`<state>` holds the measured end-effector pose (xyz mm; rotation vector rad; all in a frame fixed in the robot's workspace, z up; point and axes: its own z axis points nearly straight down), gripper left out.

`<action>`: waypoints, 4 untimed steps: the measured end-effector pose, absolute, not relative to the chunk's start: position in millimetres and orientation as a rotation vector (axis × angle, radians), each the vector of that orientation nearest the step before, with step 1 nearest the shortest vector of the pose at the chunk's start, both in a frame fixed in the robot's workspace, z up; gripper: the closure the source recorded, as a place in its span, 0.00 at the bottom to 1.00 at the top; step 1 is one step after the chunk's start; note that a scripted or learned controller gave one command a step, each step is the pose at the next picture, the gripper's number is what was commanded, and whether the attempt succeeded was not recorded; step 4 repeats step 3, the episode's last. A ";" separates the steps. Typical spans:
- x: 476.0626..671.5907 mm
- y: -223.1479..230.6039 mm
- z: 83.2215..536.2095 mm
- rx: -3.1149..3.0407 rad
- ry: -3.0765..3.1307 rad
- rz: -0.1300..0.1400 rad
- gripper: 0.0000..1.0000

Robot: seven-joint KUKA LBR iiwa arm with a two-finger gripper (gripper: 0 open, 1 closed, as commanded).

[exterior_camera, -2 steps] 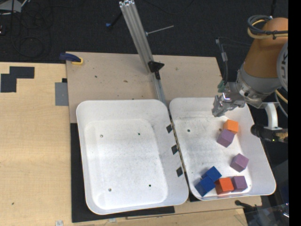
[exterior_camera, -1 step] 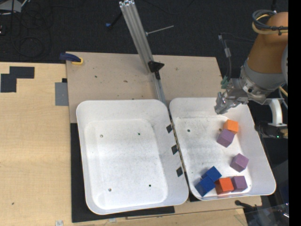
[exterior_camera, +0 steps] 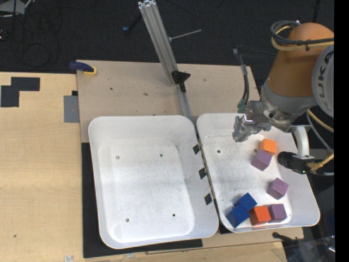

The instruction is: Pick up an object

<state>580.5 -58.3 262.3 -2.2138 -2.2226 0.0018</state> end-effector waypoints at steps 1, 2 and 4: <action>553.8 -17.0 261.0 -2.214 -2.222 0.003 1.00; 534.9 40.8 247.0 -2.212 -2.222 0.004 1.00; 506.8 90.7 230.3 -2.212 -2.222 0.006 1.00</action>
